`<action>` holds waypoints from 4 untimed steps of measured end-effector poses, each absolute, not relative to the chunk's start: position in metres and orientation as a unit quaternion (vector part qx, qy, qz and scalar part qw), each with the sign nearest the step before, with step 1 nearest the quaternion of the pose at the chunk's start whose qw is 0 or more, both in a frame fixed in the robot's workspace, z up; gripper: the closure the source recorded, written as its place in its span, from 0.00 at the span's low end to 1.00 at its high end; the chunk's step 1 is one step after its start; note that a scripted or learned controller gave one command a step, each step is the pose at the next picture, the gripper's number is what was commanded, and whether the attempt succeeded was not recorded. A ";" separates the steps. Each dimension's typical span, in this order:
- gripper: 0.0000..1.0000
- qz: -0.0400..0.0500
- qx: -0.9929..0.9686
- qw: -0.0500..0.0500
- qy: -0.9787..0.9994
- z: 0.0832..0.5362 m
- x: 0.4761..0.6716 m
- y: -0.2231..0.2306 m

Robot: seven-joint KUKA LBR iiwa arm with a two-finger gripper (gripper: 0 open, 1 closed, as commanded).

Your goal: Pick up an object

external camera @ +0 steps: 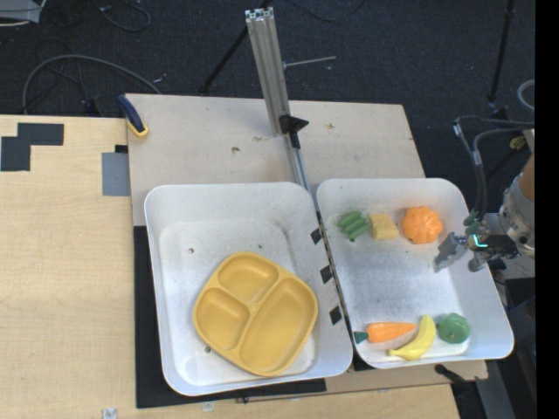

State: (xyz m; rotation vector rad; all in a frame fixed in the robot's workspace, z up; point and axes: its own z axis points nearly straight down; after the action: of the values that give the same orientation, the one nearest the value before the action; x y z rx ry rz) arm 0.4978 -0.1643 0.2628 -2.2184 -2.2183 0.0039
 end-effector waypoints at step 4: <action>0.00 0.001 -0.707 0.004 -0.707 0.107 0.480 -0.176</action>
State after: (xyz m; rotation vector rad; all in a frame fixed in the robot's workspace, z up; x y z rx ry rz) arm 0.4802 -0.1760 0.1065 -2.2162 -2.2161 0.0045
